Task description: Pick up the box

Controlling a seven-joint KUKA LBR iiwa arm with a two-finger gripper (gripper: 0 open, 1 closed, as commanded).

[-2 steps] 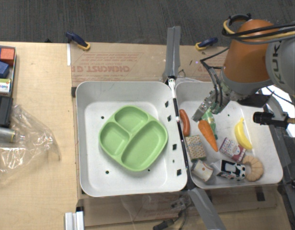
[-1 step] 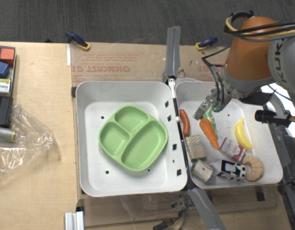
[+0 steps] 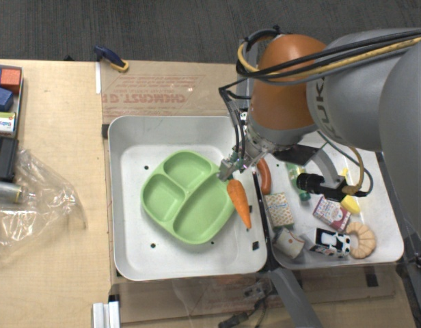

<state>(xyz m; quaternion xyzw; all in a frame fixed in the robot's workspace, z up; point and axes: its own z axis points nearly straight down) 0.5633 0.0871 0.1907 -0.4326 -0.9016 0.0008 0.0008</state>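
Overhead slanted view of a bench (image 3: 53,265) bearing two shallow white bins side by side. Left bin (image 3: 125,203) holds a green divided plate (image 3: 186,197) with three compartments, lying flat near the bin's centre, and an orange carrot (image 3: 239,201) lying at the plate's right edge, its thick end uppermost and its tip pointing down and to the right. Right bin (image 3: 391,241) holds a cluster of small items: a red-orange sausage-shaped piece (image 3: 266,175) next to the dividing wall, a speckled beige box (image 3: 280,210) just below it, a pink box (image 3: 331,211) further right, a yellow piece (image 3: 352,204) touching the pink box's upper right corner, a black-and-white cow-patterned item (image 3: 330,241) below it, a tan croissant-shaped toy (image 3: 363,240) at the far right, and a grey cup-like item (image 3: 289,241) tilted near the lower wall. The grey arm (image 3: 374,94) with its orange band (image 3: 286,80) enters from the right and reaches over the wall between the bins. Gripper (image 3: 231,169) hangs low at the plate's right rim, just above the carrot's thick end; its jaws appear close together, with nothing visible between them. Both boxes lie in the right bin, apart from the gripper. On the bench's left side lie crumpled clear plastic (image 3: 33,197) and a tray of coloured blocks (image 3: 5,94).
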